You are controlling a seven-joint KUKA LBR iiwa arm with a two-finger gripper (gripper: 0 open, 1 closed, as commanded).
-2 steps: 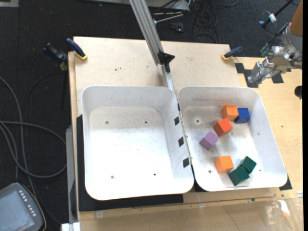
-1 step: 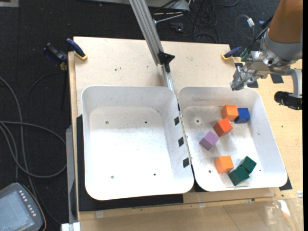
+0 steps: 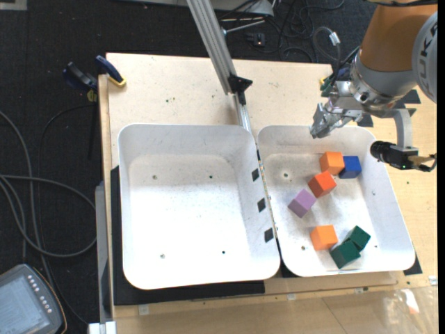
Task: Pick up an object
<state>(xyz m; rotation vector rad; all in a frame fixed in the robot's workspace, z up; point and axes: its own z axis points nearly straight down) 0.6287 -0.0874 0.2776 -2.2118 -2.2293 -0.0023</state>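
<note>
The gripper is poised over the far rim of the right bin (whether wide or narrow cannot be told), and the nearest orange block, touching a blue block, is best approached from its free side.

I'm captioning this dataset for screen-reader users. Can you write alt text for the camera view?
A grey and orange robot arm holds its hand above the far rim of the right bin, which contains seven small blocks: three orange, two green, one blue, one purple. The left bin sits beside it on a pale bench.
</note>
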